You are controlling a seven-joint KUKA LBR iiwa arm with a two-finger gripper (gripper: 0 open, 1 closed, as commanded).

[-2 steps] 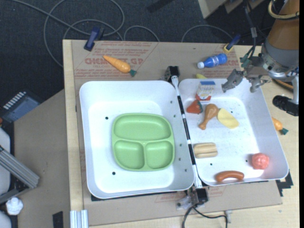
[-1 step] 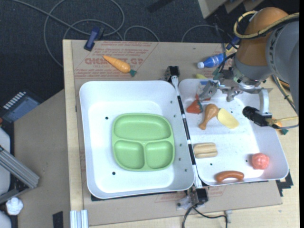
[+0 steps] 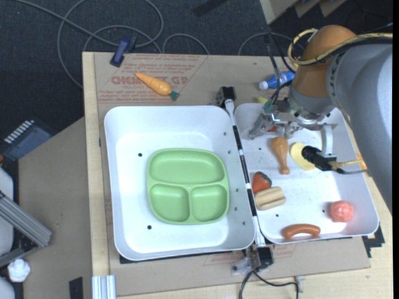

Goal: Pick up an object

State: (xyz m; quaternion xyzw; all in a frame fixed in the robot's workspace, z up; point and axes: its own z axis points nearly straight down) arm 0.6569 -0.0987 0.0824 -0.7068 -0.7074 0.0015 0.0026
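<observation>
Two white bins sit side by side; the right bin (image 3: 368, 220) is the landmark. Inside it lie a drumstick (image 3: 282, 152), a hot dog bun (image 3: 269, 198), a sausage (image 3: 301, 231) and a pink ball (image 3: 341, 211). Over its far end hangs the gripper (image 3: 274, 122), seemingly spread and holding nothing, though shadow blurs it.

Cardboard-topped bench (image 3: 187, 67) carries two white bins (image 3: 124, 136), toy carrot (image 3: 156, 83), blue clip (image 3: 122, 50), blue-capped bottle (image 3: 276, 81).
</observation>
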